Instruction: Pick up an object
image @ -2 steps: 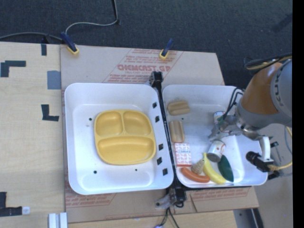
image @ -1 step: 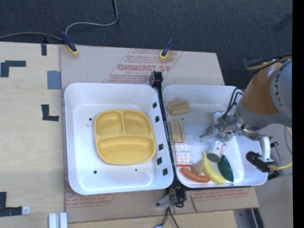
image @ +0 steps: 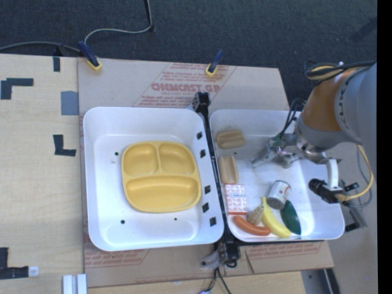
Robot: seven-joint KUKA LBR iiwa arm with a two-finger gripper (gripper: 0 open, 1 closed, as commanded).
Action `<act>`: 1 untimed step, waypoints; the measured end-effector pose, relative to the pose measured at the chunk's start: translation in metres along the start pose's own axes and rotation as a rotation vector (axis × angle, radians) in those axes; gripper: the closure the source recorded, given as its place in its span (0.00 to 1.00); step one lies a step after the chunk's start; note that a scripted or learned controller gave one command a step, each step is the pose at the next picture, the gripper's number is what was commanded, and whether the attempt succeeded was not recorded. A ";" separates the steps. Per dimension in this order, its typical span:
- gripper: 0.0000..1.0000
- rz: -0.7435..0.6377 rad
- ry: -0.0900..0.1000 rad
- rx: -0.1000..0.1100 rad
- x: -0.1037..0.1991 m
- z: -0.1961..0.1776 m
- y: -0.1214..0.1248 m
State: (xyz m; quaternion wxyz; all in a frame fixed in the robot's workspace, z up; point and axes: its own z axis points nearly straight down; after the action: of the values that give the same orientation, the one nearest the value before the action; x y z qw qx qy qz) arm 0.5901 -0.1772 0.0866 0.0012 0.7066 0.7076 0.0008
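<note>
My gripper (image: pixel 264 157) reaches in from the right and hangs low over the right bin (image: pixel 318 225), above bare white floor in its upper middle. Left of it lie a tan bun (image: pixel 229 138) and a longer tan roll (image: pixel 228 169). Below it a small silver can (image: pixel 278 195) lies tilted. Along the bin's front edge are a banana (image: pixel 275 221), a dark green piece (image: pixel 291 218), a red sausage (image: pixel 250 226), a small cone (image: pixel 256 213) and a red-and-white packet (image: pixel 235 198). Nothing shows in the gripper.
The left bin (image: pixel 101 164) holds a yellow divided plate (image: pixel 161 176). A black divider with clips (image: pixel 207 158) runs between the bins. Cables and a black fitting (image: pixel 327 190) hang off the arm over the right bin's right side.
</note>
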 end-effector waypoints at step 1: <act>0.00 -0.001 0.002 0.003 0.082 0.000 0.033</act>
State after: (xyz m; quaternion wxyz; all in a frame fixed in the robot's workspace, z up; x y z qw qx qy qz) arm 0.6230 -0.0951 0.0868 -0.0005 0.7062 0.7080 0.0003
